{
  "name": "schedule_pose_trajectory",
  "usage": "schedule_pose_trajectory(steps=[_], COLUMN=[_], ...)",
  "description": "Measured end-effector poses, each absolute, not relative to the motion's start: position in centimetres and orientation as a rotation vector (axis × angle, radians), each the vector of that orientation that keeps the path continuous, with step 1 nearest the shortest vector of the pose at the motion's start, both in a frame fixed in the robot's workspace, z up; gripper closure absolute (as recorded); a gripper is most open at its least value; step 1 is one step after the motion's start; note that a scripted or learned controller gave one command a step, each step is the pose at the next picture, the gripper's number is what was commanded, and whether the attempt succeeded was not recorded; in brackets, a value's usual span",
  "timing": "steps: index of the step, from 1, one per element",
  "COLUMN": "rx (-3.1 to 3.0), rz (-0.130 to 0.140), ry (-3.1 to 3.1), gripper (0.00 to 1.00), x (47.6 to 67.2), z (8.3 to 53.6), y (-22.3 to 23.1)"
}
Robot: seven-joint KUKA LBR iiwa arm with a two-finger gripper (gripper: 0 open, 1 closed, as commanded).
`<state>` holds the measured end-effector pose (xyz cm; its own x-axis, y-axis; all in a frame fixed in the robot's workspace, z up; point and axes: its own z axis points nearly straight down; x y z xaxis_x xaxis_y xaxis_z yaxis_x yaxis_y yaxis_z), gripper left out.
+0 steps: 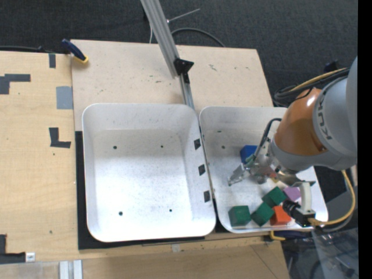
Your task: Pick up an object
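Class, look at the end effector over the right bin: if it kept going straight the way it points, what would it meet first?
The end effector points toward the view's left, slightly downward. Probably the right bin floor first, then its left wall; depth is unclear. The blue block sits beside it.

grey arm (343,115), orange band (296,129), metal pincer (238,176)

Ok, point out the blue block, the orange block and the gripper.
blue block (249,153): camera view, on its top face.
orange block (280,215): camera view, on its visible top.
gripper (235,178): camera view, midway between its fingertips.
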<state>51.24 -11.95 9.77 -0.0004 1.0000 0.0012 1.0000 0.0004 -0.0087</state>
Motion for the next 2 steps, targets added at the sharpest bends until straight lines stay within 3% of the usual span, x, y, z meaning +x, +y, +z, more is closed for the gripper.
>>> schedule_pose_trajectory(steps=[1, 2], rx=[-2.216, -2.221], rz=[0.003, -0.004], ry=[-2.220, -2.226], gripper=[1.00, 1.00], x=[51.4, 52.1], z=[11.1, 16.6], y=[-11.9, -11.1])
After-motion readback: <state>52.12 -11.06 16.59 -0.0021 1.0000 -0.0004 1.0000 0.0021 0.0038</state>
